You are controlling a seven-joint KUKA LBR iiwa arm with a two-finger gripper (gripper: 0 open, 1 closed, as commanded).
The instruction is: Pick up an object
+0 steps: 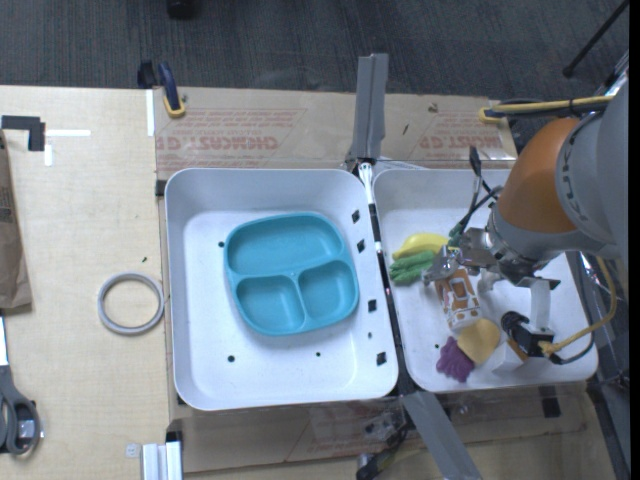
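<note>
End effector (pixel 447 265) sits low in the right bin (pixel 570 368), just beside the green toy (pixel 411 266); I cannot tell its opening. Centre on one item there, clear of the orange box (pixel 460 298), before you close.

The pale wooden tabletop (pixel 80 228) carries two white bins (pixel 190 298) at centre-right, a grey ring (pixel 131 302) at left, and scissors (pixel 15 418) at lower left

The two-finger gripper (pixel 447 264) hangs over the right white bin (pixel 420 190). Just left: yellow banana-shaped toy (pixel 424 243), green pod-shaped toy (pixel 412 265). Below: small printed carton (pixel 460 299), purple grape cluster (pixel 454 360). Far left, in the left white bin (pixel 190 278): teal three-compartment plastic tray (pixel 290 273).
</note>
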